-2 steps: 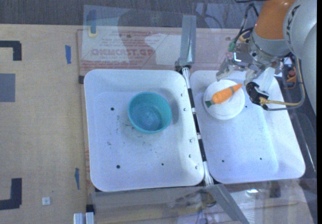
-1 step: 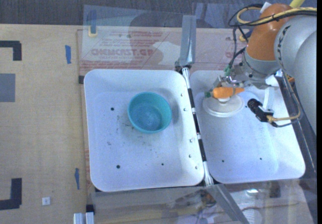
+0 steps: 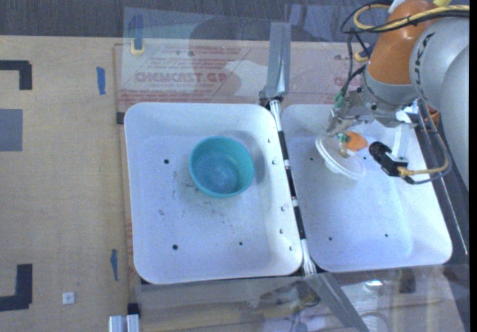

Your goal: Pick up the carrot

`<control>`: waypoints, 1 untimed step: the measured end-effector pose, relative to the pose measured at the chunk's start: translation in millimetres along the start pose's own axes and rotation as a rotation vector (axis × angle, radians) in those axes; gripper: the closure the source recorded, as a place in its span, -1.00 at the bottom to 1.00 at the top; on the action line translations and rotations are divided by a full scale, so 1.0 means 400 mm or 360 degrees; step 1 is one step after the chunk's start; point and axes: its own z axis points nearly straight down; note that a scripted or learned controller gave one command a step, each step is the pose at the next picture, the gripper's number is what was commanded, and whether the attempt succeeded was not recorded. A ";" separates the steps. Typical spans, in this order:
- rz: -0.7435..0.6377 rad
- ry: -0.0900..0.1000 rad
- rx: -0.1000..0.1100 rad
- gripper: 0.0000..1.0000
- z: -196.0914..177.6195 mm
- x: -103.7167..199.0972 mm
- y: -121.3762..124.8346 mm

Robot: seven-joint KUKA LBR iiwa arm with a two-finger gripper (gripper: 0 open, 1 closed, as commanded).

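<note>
The carrot (image 3: 356, 142), a small orange piece with a green end, is in the right bin (image 3: 373, 233) near its far edge. It rests at the upper rim of a small white dish (image 3: 337, 157). My gripper (image 3: 341, 129) hangs from the grey arm with the orange band (image 3: 399, 47), directly over the carrot's green end and touching or nearly touching it. The arm's body hides how the gripper meets the carrot.
A teal bowl (image 3: 220, 166) stands upright in the middle of the left bin (image 3: 149, 233). A black connector with a yellow cable (image 3: 387, 159) hangs just right of the carrot. The divider between the bins (image 3: 289, 181) runs left of the dish.
</note>
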 end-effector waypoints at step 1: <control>0.0641 -0.0004 0.0035 1.00 -0.181 -0.130 -0.027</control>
